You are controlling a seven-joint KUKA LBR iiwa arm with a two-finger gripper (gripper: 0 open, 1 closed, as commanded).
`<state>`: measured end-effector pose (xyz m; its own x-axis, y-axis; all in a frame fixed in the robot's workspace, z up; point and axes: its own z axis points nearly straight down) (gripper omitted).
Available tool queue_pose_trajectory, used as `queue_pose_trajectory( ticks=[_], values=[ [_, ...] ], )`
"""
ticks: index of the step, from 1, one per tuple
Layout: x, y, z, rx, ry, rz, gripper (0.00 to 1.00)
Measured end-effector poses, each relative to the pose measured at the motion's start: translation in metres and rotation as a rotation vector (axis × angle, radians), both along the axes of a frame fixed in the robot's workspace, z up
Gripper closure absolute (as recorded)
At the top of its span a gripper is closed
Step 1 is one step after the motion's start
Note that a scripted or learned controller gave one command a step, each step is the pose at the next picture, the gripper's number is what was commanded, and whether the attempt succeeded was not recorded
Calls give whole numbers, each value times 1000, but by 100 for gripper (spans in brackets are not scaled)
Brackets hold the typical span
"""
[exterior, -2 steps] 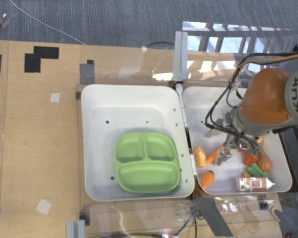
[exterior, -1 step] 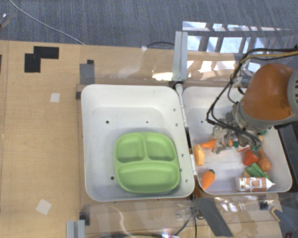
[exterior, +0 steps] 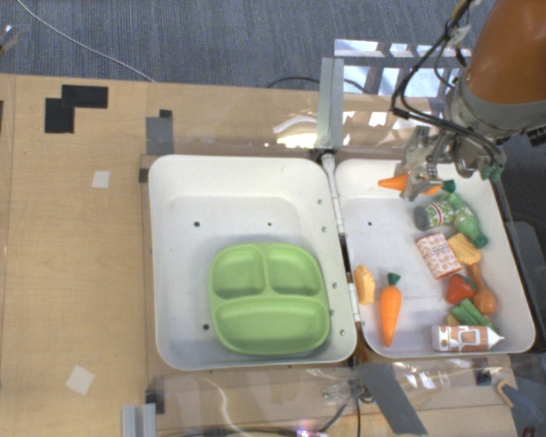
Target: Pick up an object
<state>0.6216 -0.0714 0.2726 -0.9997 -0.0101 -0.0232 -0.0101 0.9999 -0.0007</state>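
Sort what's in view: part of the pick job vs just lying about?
In play: hand, over the right bin's far corner; small carrot right by the hand; can; big carrot; carton; red packet.

Lying about: green tray in the left bin; white cable on the floor.

Robotics lab, plywood bench point(exterior: 64, 271) with black tape markers point(exterior: 73, 105), two white bins point(exterior: 177, 198) fixed by metal brackets point(exterior: 330, 98), loose cable point(exterior: 64, 30) on grey carpet point(exterior: 209, 16) (office-style), toy food point(exterior: 390, 308), industrial arm point(exterior: 514, 48) overhead
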Motion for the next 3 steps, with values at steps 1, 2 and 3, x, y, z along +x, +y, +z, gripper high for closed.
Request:
queue_pose_trajectory(
  ticks=[1, 2, 3],
  values=[
    [-86, -13, -6, 1, 14, -84, 100],
    [-84, -12, 6, 1, 3, -80, 100],
    [-81, -11, 18, 1, -6, -77, 100]
  ],
)
